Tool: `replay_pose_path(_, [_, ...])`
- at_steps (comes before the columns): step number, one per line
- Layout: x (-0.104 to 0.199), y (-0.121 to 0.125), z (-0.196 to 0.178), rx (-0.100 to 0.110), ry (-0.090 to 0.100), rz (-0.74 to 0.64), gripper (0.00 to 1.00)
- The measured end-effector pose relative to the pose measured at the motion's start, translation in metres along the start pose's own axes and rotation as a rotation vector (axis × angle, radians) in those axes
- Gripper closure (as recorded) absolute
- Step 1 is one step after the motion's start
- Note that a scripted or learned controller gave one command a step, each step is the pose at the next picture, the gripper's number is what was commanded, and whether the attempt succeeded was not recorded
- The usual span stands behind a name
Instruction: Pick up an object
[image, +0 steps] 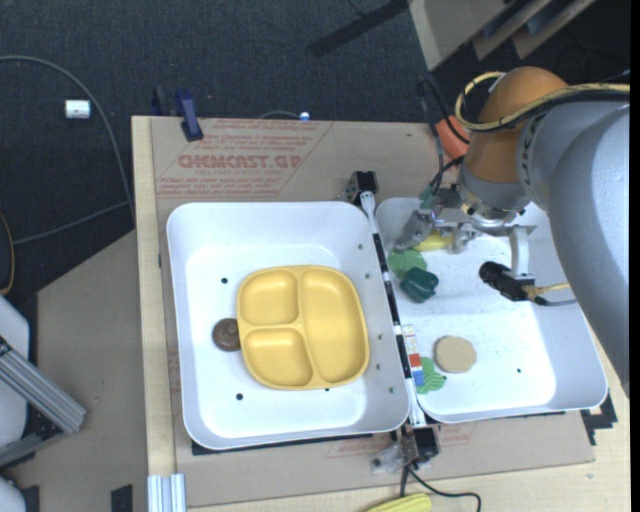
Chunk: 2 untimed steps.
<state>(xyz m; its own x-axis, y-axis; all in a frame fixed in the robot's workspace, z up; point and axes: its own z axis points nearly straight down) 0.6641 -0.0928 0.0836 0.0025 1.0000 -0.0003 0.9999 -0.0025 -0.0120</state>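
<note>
a blue clip (187, 114) sits at the counter's (150, 200) eleven o'clock corner; a white tag (78, 108) lies on dark floor (70, 170) at ten o'clock.

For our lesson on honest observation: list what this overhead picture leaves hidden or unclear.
- Gripper, camera view: fingertips blurred and crowded by the wrist; grip unclear.
- Yellow item: partly covered by the gripper; identity unclear.
- Brown disc: partly hidden under the yellow tray.
</note>
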Motion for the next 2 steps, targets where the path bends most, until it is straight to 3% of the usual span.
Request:
replay_pose_path(1, [-0.0058, 0.0001, 0.0, -0.001, 0.0, 0.0, 0.0])
replay_pose_path(2, [-0.0064, -0.0019, -0.0091, 0.008, 0.0, 0.001, 1.0])
